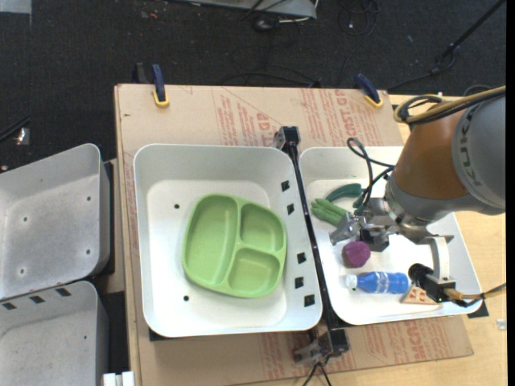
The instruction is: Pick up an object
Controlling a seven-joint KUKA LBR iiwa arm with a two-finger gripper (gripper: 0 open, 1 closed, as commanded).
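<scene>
The right white bin (463,240) holds several small things. A purple lump (356,254) lies near its middle, directly below my gripper (359,230), which hovers low over it. A blue bottle (381,282) lies on its side toward the front of the bin. An orange wedge (414,297) sits by the bottle's right end. A light green piece (326,210) and a darker green curved piece (344,191) lie at the bin's back left. Nothing shows between the gripper's tips.
The left white bin (161,175) holds a green divided plate (235,246). A black divider (306,223) runs between the bins. The arm's orange band (430,163) covers the right bin's back right. White trays (48,207) lie off the bench's left.
</scene>
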